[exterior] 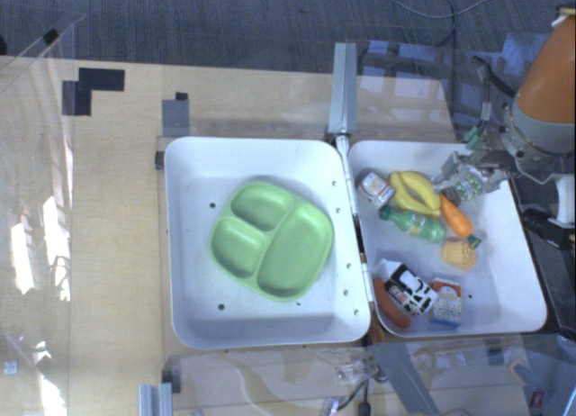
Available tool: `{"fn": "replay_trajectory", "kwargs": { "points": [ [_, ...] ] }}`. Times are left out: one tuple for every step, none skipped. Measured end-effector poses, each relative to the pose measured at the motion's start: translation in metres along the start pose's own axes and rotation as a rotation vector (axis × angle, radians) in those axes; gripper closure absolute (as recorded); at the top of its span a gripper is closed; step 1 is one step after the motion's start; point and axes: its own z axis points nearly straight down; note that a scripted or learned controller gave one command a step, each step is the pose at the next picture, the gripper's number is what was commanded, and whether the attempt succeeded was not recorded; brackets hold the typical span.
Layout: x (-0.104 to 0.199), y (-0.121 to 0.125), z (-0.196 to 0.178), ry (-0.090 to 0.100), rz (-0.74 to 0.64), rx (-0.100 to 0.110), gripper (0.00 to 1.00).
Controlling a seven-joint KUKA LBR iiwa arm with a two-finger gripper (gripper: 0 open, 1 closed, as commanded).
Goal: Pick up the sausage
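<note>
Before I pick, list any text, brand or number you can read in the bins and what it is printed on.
Nothing here can be read as words.
Small box by the banana: label too small and blurred.
Green bottle: label blurred.
Black-and-white package beside the sausage: bold pattern, no readable letters.
Small carton: print too blurred.

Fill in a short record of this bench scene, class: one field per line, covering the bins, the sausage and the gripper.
left bin: holds a green divided plate
right bin: holds sausage, bananas, carrot, green bottle and small packets
sausage: near front left corner of right bin, beside a black-and-white packet
gripper: above back of right bin, near bananas and carrot
sausage status: not picked up
</note>
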Motion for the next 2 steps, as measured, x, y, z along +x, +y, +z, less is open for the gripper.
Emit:
{"fn": "replay_trajectory", "kwargs": {
  "points": [
    [0.049,-0.055,0.117,0.001,-0.071,0.002,0.00],
    [0.046,-0.089,0.139,0.001,0.279,-0.002,0.00]
  ]
}}
